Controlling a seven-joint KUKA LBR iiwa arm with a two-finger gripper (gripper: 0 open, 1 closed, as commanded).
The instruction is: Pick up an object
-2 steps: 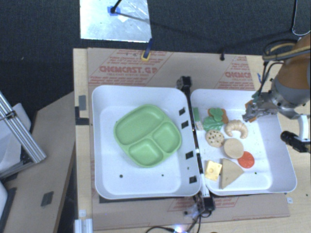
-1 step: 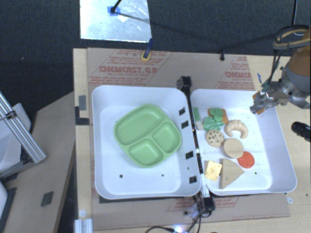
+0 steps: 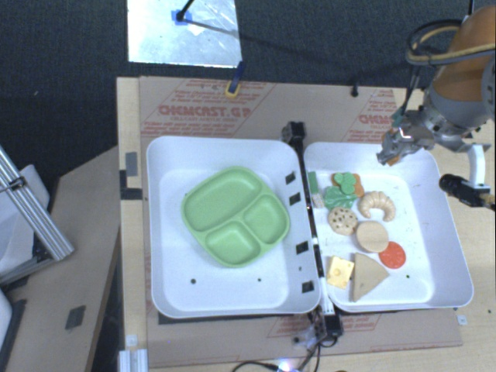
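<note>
At the upper right of the frame the pincer (image 3: 393, 150) hangs over the right bin's (image 3: 442, 231) far rim, its grip impossible to tell, while the croissant (image 3: 377, 204) lies in that bin among toy foods, below it.

Brown cardboard sheet (image 3: 203, 107) under the bins, far left: red print, seemingly "CHEMCAST GP", seen upside down.
Same sheet, far right: the same red print repeated at an angle, partly hidden by the arm, too blurred to read fully.
Same sheet, near edge: faint red print below the bins, illegible.
Smaller red lines beside the logos: too small to read.
</note>
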